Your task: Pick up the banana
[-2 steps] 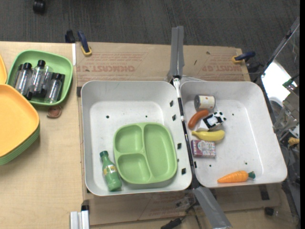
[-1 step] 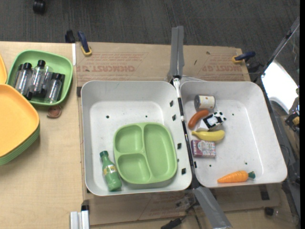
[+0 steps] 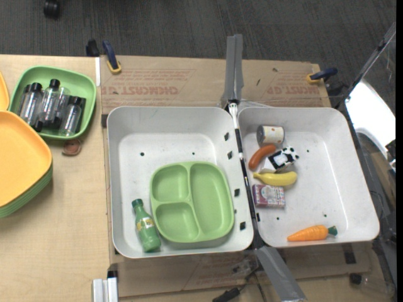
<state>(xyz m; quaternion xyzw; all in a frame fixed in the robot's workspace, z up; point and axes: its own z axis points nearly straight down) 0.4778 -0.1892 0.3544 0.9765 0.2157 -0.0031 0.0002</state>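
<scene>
The banana point(image 3: 275, 178), small and yellow, lies on its side in the right bin point(image 3: 327, 187), near that bin's left wall. A pink carton point(image 3: 269, 195) touches it from below. Just above it sit a black-and-white toy point(image 3: 283, 158) and an orange-red sausage shape point(image 3: 261, 155).
The right bin also holds a small cylindrical can point(image 3: 271, 133) at the top and a toy carrot point(image 3: 311, 233) near the front edge. In the left bin point(image 3: 126, 168) are a green divided plate point(image 3: 191, 202) and a green bottle point(image 3: 145, 226). A green tray of bottles point(image 3: 53, 102) and orange plates point(image 3: 22, 165) stand at far left.
</scene>
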